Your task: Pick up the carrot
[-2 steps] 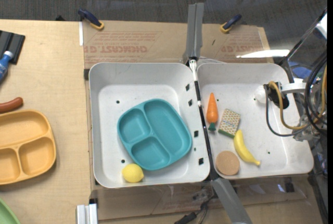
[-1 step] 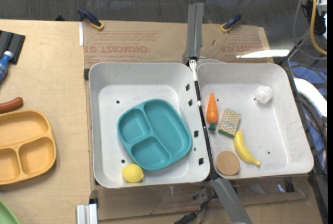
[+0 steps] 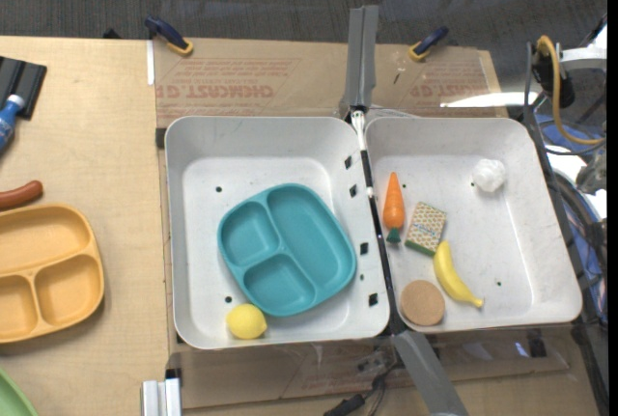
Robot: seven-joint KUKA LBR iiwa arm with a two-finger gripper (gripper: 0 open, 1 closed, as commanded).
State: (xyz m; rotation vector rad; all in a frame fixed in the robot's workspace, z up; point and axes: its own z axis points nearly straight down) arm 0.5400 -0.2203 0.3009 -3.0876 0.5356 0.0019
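We could not tell the end effector state. We noted the tapered orange carrot (image 3: 392,200) against the right bin (image 3: 541,211) wall, a flat speckled block (image 3: 425,228) just beside it and a curved banana (image 3: 454,277) near.

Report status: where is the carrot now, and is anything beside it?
Carrot lying free, right bin, by left wall. Green-edged block close at its right, not touching.

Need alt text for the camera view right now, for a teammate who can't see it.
A carrot lies near the left wall of the right bin, with a sponge, banana, round cookie and white ball. The left bin holds a teal divided plate and a lemon.
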